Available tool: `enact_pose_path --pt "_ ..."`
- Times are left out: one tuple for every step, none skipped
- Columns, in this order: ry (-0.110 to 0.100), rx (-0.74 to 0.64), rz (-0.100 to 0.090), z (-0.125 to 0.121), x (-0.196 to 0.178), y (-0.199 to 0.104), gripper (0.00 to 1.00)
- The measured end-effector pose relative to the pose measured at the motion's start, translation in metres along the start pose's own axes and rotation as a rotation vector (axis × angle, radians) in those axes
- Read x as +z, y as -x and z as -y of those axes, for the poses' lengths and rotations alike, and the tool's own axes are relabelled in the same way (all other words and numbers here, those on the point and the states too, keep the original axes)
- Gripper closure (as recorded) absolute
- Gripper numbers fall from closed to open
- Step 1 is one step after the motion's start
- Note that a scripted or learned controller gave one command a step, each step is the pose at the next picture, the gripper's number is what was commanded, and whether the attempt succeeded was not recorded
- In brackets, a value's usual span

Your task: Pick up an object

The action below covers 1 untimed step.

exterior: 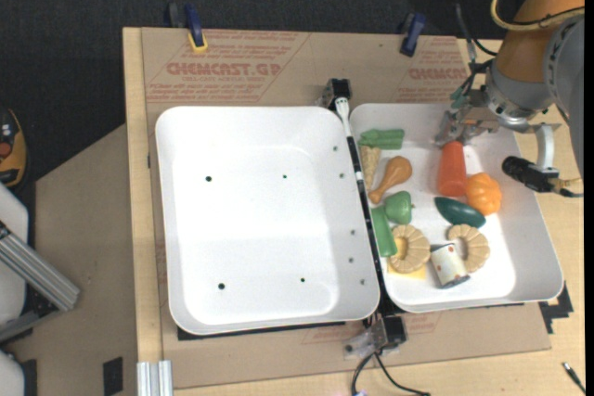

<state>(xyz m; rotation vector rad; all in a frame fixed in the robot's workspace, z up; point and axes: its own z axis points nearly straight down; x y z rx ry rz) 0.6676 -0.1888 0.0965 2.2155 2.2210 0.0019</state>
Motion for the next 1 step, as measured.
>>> enact_pose_path --pt "0.016 -0.009 -0.003 -0.0039 -0.1555 -0.1019 1.0"
